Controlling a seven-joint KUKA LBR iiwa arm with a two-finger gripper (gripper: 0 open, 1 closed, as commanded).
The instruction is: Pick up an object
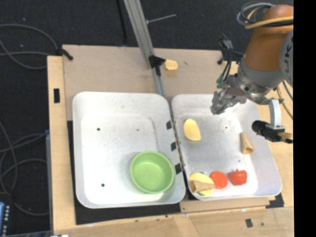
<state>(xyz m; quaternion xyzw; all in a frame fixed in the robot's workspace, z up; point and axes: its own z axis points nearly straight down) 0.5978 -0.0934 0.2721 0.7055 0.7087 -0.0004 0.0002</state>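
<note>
Seen from above, two shallow white bins sit side by side on a tan bench. The left bin (98,112) holds a lime-green bowl (152,172) near its near right corner. The right bin (261,181) holds several small toy foods: a pale yellow lemon-like piece (192,130) toward its left side, a tan wedge (246,143) near its right wall, and along the near edge a yellow-and-tan piece (202,184), an orange-red tomato-like ball (219,179) and a red pepper-like piece (238,177).

The grey and orange arm reaches in from the right, and its gripper (218,105) hangs over the far part of the right bin, apart from every object. Nothing is between its fingers; whether they are spread or closed cannot be made out.

This looks like the approach step, with no object yet chosen by contact. The yellow piece lies closest, so the next move would likely call for shifting nearer and left, then descending.

A small yellow item (171,64) rests on the bench beyond the bins. No readable writing or brand is visible.
</note>
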